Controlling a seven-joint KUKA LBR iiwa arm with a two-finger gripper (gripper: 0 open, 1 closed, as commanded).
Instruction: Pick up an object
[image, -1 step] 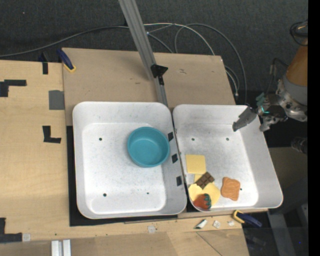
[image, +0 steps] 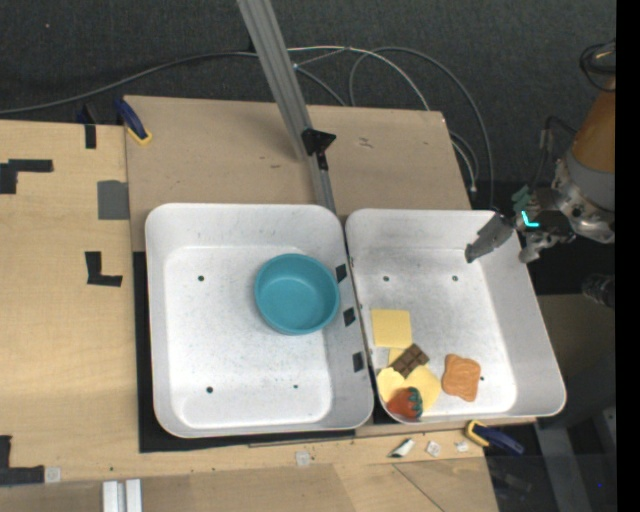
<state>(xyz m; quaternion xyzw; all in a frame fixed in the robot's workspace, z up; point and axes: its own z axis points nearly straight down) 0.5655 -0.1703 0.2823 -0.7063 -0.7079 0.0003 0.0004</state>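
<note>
The gripper hovers at the right bin's upper right rim; I cannot tell its state. Five pieces cluster at lower centre, well apart from it: cheese, chocolate, cookie, strawberry, yellow disc. One bowl sits in the left bin.

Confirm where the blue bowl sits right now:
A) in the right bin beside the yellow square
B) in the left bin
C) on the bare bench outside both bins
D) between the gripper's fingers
B: the blue bowl rests on the floor of the left bin, near its right wall, while the gripper is over the right bin's far corner, well apart from it.
</note>
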